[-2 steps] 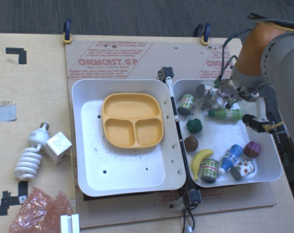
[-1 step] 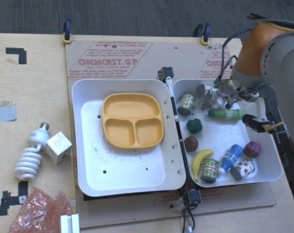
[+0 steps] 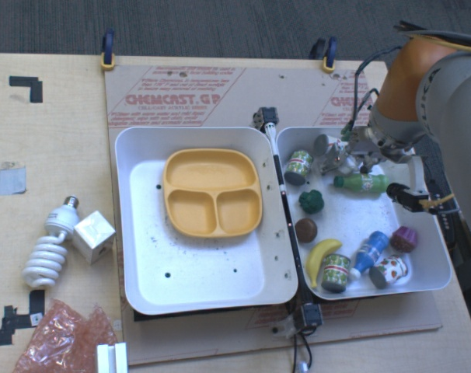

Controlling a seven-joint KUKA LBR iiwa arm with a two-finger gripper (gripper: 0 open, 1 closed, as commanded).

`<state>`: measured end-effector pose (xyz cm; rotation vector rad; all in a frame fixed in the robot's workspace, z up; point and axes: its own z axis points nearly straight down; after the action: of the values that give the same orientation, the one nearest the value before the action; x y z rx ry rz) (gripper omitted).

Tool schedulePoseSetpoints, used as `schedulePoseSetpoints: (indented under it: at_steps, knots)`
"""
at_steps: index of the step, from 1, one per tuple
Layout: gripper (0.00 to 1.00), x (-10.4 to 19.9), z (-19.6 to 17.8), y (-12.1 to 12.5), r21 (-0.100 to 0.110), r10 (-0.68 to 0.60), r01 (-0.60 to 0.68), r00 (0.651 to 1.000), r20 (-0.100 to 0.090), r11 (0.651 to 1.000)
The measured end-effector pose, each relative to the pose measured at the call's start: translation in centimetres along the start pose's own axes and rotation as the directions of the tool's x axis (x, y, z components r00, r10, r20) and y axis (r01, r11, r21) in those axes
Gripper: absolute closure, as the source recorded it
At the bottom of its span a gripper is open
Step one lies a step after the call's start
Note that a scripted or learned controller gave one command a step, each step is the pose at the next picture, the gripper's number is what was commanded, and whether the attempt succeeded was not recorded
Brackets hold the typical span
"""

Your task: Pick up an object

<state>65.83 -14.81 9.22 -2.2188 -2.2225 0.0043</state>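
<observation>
A: Where does the arm (image 3: pixel 434 92) stand in the camera view?

B: It reaches in from the right, wrist bent down over the far corner of the right bin (image 3: pixel 430 274). The gripper (image 3: pixel 340 155) hangs just above the green bottle (image 3: pixel 361 183); whether it is apart or together, I cannot tell.

A: Count the things there.

B: Two small cans (image 3: pixel 298 165), one banana (image 3: pixel 322 255), one blue bottle (image 3: pixel 370 252), a green lump (image 3: pixel 312 201), a brown ball (image 3: pixel 305 229), a purple piece (image 3: pixel 404 238).

A: And around?

B: The left bin (image 3: pixel 197 282) holds one yellow divided tray (image 3: pixel 213 191). A spiral bulb (image 3: pixel 50 247) and a white cube (image 3: pixel 94 235) lie on the bench (image 3: pixel 49 162), well apart from both bins.
</observation>
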Motion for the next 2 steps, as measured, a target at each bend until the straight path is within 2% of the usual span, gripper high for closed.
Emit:
schedulePoseSetpoints:
  at_steps: [1, 2]
  knots:
    - [0.00, 0.1, 0.0, 0.0, 0.000, 0.000, 0.000, 1.000, 0.000, 1.000]
    - [0.00, -1.6, -0.1, 0.1, -0.003, 0.002, -0.002, 1.000, 0.000, 1.000]
